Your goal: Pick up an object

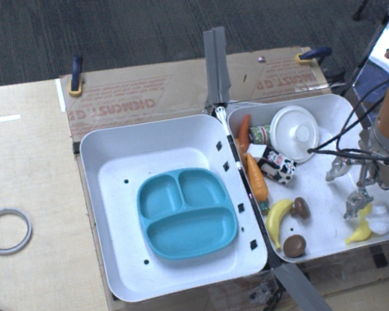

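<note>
Yellow toy (359, 233) is lying in the right bin's (326, 247) near right corner; your end effector (358, 202) is hovering just above it, fingers spread narrowly, holding nothing.

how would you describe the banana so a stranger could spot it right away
Look in the right bin, along its left wall near the front. The banana lies just below the carrot, beside two brown lumps. It is the one curved, bright yellow thing with a greenish tip.
</note>
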